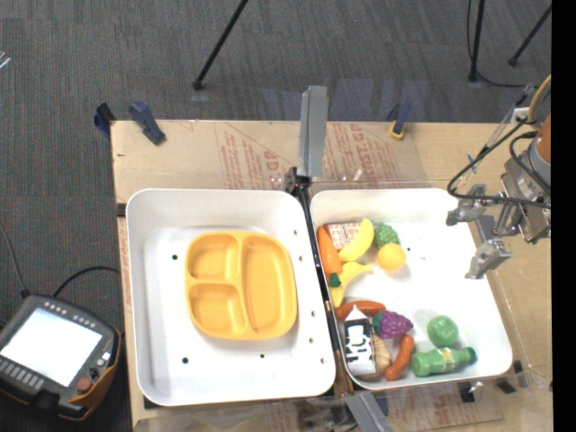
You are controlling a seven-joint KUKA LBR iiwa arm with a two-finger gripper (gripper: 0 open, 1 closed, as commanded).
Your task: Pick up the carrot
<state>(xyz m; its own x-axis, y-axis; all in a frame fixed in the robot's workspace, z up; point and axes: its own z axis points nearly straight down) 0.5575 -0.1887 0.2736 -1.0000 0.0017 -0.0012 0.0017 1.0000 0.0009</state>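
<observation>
The carrot (328,252) lies in the right bin (459,286), hard against its left wall, running from the upper left down toward the middle of that wall, with its lower end touching a green leafy bit by a banana. The gripper (486,241) hangs over the right edge of the same bin, well apart from the carrot, and its fingers (484,261) stand spread with nothing between them. The arm (538,165) comes in from the right, with cables looping along it. Just beside the carrot are a small red-and-white packet (344,235), a yellow banana (358,239) lying over it, a green piece like broccoli (387,236) and a round yellow lemon (391,257). A second banana (351,274) lies below these. Lower in the bin sit a bunch of purple grapes (393,324), a black-and-white carton (358,345), an orange-red sausage (401,356), a green pepper (442,330) and a green bottle (443,361) on its side near the bottom right corner. The left bin (153,313) holds a yellow divided plate (241,286) with three sections, lying flat near its middle. Both bins rest side by side on the table (216,151), which is covered in brown cardboard. A blue clamp (146,121) grips the table's upper left edge, and a handheld control screen (56,349) lies on the grey carpet at the lower left.
</observation>
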